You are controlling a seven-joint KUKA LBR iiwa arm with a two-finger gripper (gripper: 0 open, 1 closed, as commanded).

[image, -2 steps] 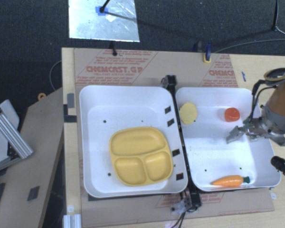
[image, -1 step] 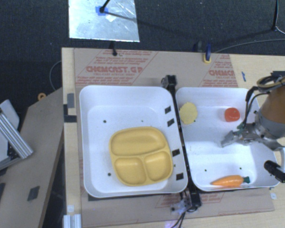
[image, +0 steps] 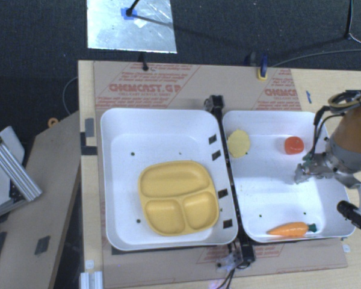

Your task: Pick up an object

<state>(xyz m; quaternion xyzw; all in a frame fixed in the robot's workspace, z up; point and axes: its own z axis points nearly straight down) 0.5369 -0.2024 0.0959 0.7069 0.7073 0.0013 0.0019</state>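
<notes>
Right now your gripper [image: 303, 172] sits low in the right bin [image: 271, 233]; whether it grips anything, you cannot tell. Carrot [image: 289, 229] lies near the front wall, tomato [image: 293, 144] and yellow disc [image: 238, 142] toward the back.

Robotics lab: white bins [image: 162, 122] on bench [image: 186, 80], cabling, aluminium framing [image: 12, 167].

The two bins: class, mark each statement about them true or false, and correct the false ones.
1. The yellow tray lies in the left bin. True.
2. The carrot lies in the left bin. False: it is in the right bin, near the front edge.
3. The red object sits in the right bin. True.
4. The gripper holds the carrot. False: the carrot lies apart from it.
</notes>
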